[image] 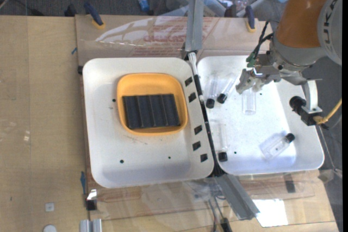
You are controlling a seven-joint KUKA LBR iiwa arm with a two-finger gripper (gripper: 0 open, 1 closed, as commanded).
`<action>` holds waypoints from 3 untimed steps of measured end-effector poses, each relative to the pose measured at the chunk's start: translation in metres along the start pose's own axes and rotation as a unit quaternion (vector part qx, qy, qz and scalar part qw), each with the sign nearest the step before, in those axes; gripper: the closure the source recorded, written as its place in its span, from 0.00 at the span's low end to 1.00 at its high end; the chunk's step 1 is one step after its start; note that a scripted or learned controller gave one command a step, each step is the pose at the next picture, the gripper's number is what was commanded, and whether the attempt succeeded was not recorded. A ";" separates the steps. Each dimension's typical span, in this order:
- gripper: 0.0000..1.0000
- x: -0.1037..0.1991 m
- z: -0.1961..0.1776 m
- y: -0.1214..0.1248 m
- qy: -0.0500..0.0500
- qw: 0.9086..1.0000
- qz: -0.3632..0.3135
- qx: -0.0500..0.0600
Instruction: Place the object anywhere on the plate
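Camera view: my gripper (246, 80) hangs over far part of right bin (310, 157), above a clear vial (249, 103) standing just near of it. Can't tell finger state; nothing seen between them. Other clear vials w/ black caps lie scattered: one near-right (276, 144), two by the divider (216, 89). Orange plate (152, 82) w/ dark ribbed insert (151, 111) sits in left bin (109, 165), well apart. Judgement: positioned for a pick, not yet made.

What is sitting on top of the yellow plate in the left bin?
A dark ribbed rectangular block lies flat on the yellow plate, covering its middle; whatever lies beneath it is hidden.
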State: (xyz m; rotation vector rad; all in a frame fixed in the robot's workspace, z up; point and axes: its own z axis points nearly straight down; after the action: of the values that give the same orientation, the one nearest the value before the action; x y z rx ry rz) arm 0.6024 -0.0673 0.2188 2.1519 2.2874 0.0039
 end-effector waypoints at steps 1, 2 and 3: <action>1.00 0.011 0.034 0.066 -0.001 0.998 -0.066 0.000; 1.00 0.060 0.001 0.069 -0.001 0.989 -0.147 -0.002; 1.00 0.087 0.018 0.070 0.000 0.985 -0.175 0.001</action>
State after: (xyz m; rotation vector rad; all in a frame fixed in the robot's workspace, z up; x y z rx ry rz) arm 0.6669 0.0234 0.2009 1.7200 2.6292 0.0007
